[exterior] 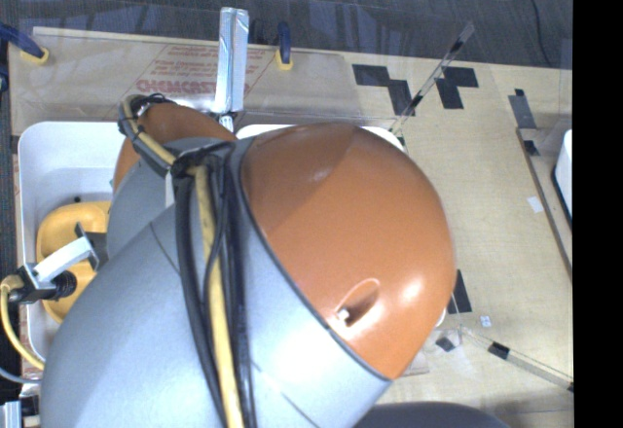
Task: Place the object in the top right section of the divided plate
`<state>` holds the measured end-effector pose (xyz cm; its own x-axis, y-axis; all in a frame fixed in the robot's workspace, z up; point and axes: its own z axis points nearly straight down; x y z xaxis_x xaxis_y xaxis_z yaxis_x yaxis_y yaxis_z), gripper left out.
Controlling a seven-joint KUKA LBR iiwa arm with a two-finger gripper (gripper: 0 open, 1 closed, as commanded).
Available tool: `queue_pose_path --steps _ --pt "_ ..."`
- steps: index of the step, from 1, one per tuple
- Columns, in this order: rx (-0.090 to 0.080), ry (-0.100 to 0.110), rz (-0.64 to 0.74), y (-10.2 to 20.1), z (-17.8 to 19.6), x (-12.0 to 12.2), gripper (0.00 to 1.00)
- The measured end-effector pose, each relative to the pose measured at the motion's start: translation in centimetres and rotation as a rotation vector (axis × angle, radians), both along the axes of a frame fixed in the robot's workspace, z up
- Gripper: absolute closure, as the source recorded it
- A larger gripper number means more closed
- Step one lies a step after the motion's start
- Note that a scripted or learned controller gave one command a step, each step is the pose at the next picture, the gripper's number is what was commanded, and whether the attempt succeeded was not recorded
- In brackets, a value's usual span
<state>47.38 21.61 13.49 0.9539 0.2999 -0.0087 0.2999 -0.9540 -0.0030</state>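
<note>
1. Arm point(292, 290): its grey body and orange band lean in over the bins, low and close to the camera, and hide most of both. Judged a deep reach toward the left bin.
2. Surface point(487, 173): bare board with black markers toward its right edge.
3. Left bin point(39, 149): white wall visible at the surface's left edge; a yellow object point(68, 231) lies against the bin's left wall, partly behind a cable clip.
4. Plate: hidden, so its top right section cannot be checked.
5. Claw: hidden behind the arm; its state cannot be told.
</note>
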Motion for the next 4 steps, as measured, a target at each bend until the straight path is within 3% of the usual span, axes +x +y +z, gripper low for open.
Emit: queue_pose_path --steps 1,2,3,4 --pt "0.002 -0.006 0.102 -0.3 9.2 7.4 1.0" --pt "0.0 -0.005 -0.038 0.3 -4.4 6.1 1.0" --pt "0.001 -0.001 -0.018 0.3 -4.4 0.7 1.0" --pt "0.0 -0.009 -0.098 0.2 7.5 11.5 1.0"
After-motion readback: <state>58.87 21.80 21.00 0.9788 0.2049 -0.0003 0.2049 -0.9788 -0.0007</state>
